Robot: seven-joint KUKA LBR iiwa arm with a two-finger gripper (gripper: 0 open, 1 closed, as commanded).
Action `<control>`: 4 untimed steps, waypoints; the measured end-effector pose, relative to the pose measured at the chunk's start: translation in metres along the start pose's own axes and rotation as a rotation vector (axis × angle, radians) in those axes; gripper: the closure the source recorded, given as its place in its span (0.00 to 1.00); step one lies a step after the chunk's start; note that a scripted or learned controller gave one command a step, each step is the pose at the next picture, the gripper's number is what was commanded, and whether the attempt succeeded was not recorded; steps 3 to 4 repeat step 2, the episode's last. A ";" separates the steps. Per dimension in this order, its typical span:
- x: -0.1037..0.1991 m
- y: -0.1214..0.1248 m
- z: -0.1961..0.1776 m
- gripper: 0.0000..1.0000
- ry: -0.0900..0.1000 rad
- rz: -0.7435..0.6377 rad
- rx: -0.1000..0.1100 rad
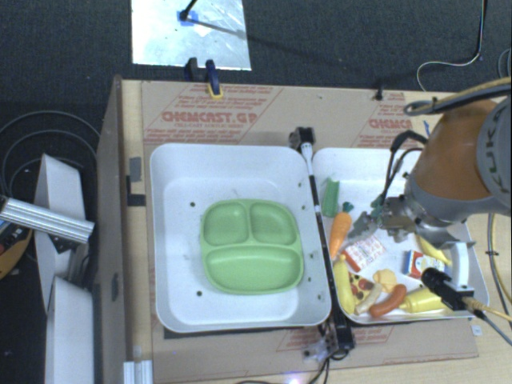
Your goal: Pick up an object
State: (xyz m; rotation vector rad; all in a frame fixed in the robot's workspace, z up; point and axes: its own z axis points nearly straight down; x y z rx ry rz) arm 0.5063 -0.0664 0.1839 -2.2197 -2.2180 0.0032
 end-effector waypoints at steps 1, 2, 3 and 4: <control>-0.019 0.055 0.104 0.00 -0.002 -0.002 -0.006; -0.018 0.054 0.089 1.00 -0.001 -0.003 -0.007; -0.018 0.054 0.089 1.00 -0.001 -0.003 -0.007; -0.018 0.054 0.089 1.00 -0.001 -0.003 -0.007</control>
